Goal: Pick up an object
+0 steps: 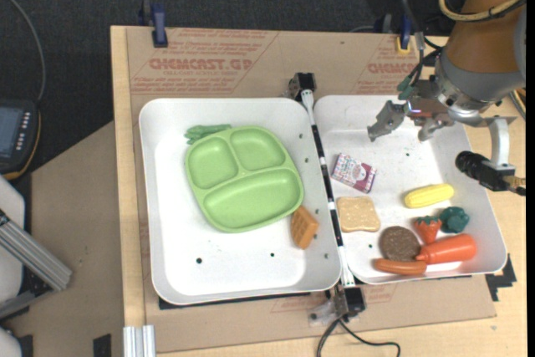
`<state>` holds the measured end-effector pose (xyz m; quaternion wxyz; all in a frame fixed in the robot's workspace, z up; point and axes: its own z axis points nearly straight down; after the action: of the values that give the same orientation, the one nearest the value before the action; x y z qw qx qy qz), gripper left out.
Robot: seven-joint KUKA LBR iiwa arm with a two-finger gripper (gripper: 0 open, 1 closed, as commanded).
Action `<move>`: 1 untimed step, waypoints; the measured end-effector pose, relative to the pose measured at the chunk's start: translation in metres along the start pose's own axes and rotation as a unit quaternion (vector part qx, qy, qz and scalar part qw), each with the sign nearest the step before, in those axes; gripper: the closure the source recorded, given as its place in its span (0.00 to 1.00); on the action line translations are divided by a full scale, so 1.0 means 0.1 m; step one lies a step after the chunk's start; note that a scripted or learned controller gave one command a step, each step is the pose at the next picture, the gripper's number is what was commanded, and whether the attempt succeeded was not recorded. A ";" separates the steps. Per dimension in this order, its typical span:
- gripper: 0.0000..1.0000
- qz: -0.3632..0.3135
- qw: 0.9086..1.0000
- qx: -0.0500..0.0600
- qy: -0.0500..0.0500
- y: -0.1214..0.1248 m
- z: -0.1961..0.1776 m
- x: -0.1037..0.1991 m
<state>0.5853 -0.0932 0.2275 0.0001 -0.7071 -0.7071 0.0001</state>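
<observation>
Pink-and-white small carton (pixel 353 172) lies flat in the right shallow white bin (pixel 493 217), nearest the two-finger claw (pixel 407 123), which hovers above, fingers spread, pinching nothing. A tan toast slice (pixel 358 214) sits just beside it; an off-centre descent may nudge the carton aside.

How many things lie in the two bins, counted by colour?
Green: 3, divided plate, leafy piece, broccoli
Orange or red: 4, waffle piece, carrot, sausage, tomato
Yellow: 1, corn
Brown or tan: 2, toast, patty
Pink: 1, carton
Total: 11
</observation>
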 end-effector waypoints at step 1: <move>0.00 0.004 1.000 0.003 0.001 -0.35 1.48 -0.51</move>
<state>0.5507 -0.1443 0.0792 0.0024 -0.7096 -0.7046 0.0015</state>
